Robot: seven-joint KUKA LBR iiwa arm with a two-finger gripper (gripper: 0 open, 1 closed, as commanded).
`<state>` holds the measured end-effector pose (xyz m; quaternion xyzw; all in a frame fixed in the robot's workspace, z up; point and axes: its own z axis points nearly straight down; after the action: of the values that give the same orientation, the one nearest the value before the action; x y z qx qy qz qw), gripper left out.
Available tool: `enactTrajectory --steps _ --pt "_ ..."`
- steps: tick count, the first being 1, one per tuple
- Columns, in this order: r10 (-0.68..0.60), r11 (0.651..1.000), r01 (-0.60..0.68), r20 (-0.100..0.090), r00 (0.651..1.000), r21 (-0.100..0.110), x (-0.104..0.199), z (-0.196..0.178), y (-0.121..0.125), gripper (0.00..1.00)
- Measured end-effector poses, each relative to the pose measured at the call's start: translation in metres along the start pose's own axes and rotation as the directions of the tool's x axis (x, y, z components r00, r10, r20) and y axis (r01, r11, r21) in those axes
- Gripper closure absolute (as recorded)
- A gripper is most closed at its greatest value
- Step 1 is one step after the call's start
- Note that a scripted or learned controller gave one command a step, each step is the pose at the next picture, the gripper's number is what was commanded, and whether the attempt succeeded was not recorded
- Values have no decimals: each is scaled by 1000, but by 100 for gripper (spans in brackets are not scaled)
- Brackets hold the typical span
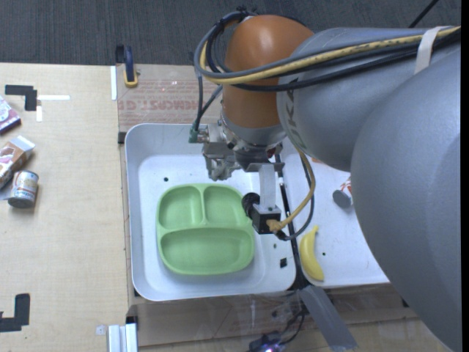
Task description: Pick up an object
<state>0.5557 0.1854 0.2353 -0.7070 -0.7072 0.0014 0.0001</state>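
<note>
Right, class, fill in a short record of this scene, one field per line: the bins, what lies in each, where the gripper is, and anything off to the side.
left bin: white, holds a green plate
plate layout: three compartments, two small above one large
right bin: white, holds a banana near its left wall
gripper: over the left bin, by the plate's upper right edge
held object: none seen
bench: a can stands left of the bins

A small tin can (23,189) stands on the wooden bench (66,270) beside a packet (13,158).
</note>
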Motion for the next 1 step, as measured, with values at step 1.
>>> enactTrajectory --steps 1 --pt "4 1000 -4 -2 1000 0 6 143 -78 100"
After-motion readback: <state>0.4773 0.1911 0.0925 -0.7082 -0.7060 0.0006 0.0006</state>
